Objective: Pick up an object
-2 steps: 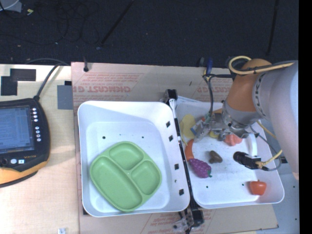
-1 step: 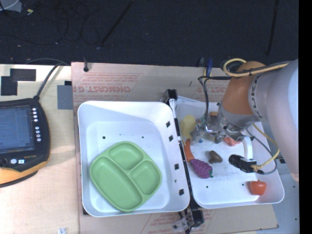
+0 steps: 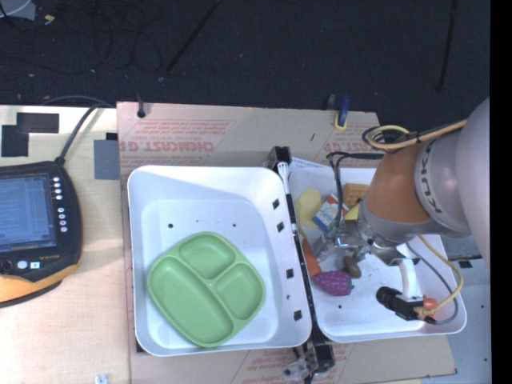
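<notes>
The arm (image 3: pixel 416 190) reaches into the right bin (image 3: pixel 448 326) from three o'clock, its jaws (image 3: pixel 346 250) low over a cluster of small things; whether they are open or closed cannot be told. A purple grape bunch (image 3: pixel 334 282) lies just at six o'clock of them, a yellow object (image 3: pixel 308 206) at eleven. The left bin (image 3: pixel 200 186) holds a green divided plate (image 3: pixel 206 288).

A robotics lab, by every sign: industrial arm (image 3: pixel 436 182) reaching in from the right over two white bins (image 3: pixel 160 190) on a cardboard-covered counter (image 3: pixel 240 134). Teach pendant (image 3: pixel 36 218) with lit screen lying at left. Loose cables (image 3: pixel 104 22) trailing over dark floor at the far side.
</notes>
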